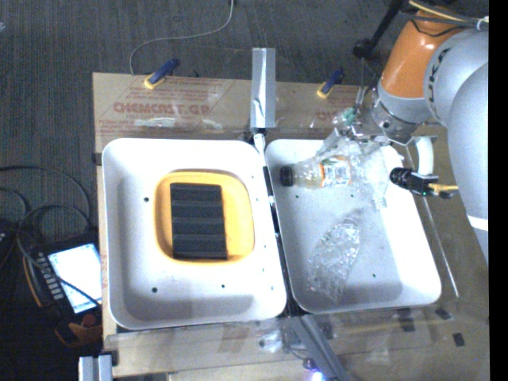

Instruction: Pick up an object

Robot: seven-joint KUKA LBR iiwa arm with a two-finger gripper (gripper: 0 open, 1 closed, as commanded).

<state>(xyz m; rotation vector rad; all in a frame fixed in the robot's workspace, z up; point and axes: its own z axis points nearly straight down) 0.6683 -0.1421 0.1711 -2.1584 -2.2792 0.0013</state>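
The arm [456, 78] runs off the right and top edges, so most of its grey body is cut away. The claw [361, 133] sits behind clear, glinting plastic — whether its fingers are parted or closed cannot be told. The clear bottle [321, 171] blurs into that glare past its label, its far end lost. A second clear item [337, 252] lower in the right bin [413, 288] is too faint to identify. At the left edge, a lit screen [75, 272] is partly hidden.
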